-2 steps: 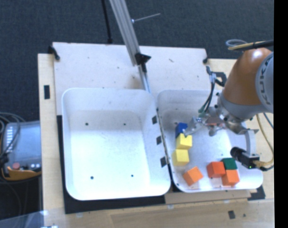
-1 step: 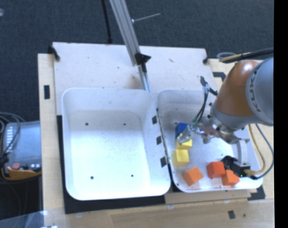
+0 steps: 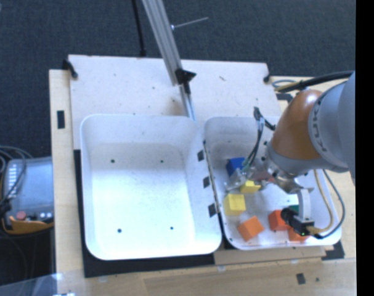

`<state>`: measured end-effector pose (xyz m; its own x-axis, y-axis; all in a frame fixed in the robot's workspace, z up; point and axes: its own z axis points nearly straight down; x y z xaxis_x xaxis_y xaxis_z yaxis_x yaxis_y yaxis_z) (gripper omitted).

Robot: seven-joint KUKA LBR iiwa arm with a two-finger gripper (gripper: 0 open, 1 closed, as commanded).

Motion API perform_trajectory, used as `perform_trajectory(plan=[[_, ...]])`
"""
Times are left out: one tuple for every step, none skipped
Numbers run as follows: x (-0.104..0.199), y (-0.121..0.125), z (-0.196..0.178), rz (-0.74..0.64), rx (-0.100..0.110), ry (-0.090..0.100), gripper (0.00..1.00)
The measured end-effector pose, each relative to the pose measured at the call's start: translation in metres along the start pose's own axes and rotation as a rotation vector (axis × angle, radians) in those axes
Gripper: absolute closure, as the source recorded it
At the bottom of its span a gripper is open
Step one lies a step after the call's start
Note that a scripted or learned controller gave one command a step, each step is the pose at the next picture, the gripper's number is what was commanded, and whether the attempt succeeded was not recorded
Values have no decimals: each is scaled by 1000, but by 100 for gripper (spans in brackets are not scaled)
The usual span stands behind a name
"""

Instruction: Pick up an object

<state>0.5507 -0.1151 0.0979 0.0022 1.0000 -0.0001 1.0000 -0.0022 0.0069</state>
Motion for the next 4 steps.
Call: perform_trajectory(plan=[[-1,1,-11,9,-5,-1,100],[-7,5,-74,-1,0,-2,100],[-13,4,-137,-5,-1,-2,100],[-15,5,-189,-6,1,-2,100]])
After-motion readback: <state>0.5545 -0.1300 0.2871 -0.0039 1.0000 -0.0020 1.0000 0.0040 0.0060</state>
